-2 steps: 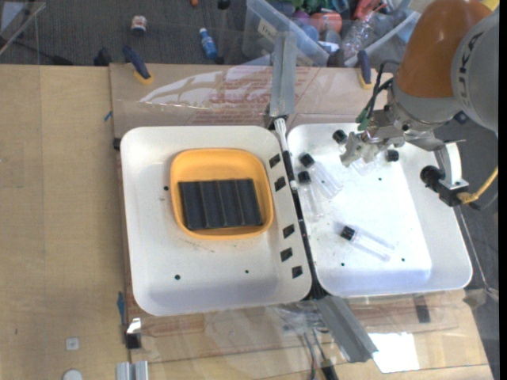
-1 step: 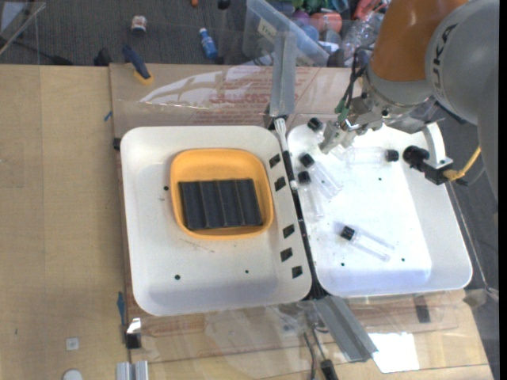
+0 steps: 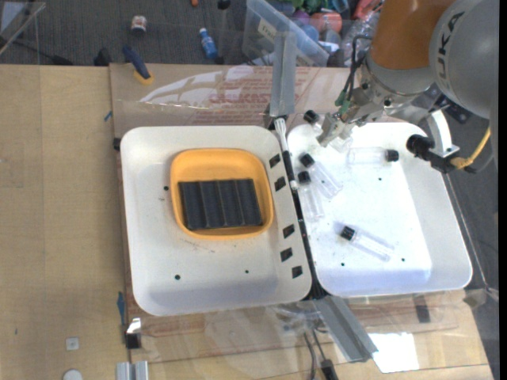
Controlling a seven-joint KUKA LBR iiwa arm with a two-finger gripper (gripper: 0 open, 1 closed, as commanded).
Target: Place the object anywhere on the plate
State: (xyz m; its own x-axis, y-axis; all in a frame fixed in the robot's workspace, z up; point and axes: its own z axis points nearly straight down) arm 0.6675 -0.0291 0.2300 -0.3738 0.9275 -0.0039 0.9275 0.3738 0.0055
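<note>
An orange plate [image 3: 223, 160] lies in the left bin [image 3: 150, 260], with a dark ridged block [image 3: 220, 204] resting on it. Several clear tubes with black caps lie in the right bin [image 3: 432, 236]: one [image 3: 367, 244] near the middle, two [image 3: 317, 182] by the left wall, one [image 3: 374, 155] at the back. My gripper [image 3: 334, 129] hangs low over the back left corner of the right bin, just above and behind the tubes by the wall. Nothing can be made out in its grasp.
A divider with black clips [image 3: 287, 212] runs between the two bins. A metal post [image 3: 282, 77] stands behind the bins, close to the gripper's left. A clear tote of coloured toys [image 3: 309, 6] sits on the floor behind.
</note>
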